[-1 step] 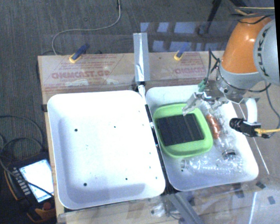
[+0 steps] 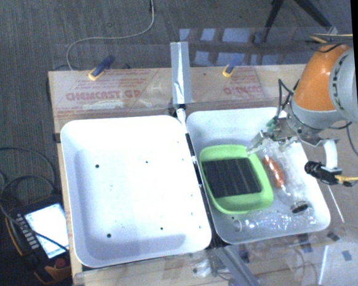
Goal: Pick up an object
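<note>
A robot gripper [image 2: 276, 133] hangs over the right bin [image 2: 321, 219], beside a green tray [image 2: 264, 195] and clear plastic packets [image 2: 284, 175]; whether it is released or clenched cannot be told. Slippery packets, crowded against the tray, could slide away.

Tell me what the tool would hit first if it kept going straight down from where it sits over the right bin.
Probably the clear plastic item with the orange piece, lying just beside the green tray in the right bin. Depth is unclear in this slanted view, so the tool might meet bare bin floor instead.
</note>
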`<state>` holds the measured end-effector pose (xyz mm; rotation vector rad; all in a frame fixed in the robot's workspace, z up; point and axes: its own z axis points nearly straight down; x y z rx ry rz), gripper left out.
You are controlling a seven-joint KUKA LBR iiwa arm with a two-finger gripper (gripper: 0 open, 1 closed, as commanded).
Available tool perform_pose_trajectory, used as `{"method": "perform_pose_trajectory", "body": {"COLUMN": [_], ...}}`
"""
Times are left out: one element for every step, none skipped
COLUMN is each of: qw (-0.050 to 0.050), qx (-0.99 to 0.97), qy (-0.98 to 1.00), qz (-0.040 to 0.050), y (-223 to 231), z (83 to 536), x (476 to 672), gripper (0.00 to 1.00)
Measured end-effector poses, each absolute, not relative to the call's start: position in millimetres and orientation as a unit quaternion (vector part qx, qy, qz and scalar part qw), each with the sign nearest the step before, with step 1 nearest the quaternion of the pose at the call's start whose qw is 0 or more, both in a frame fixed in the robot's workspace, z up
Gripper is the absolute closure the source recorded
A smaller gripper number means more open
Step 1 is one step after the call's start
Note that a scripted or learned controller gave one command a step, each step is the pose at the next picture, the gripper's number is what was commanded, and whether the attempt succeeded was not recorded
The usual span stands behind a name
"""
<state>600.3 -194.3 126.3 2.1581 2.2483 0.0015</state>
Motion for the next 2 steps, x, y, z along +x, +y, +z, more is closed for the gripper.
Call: {"method": "perform_pose_trajectory", "body": {"qw": [0.018,0.032], "qx": [0.737,0.695], "qy": [0.675,0.718], "qz": [0.0023,-0.0008], "y": [-198.6,-190.3], "z": [103.5,104.9], "x": [615.5,609.5], "gripper": [0.0,0.0]}}
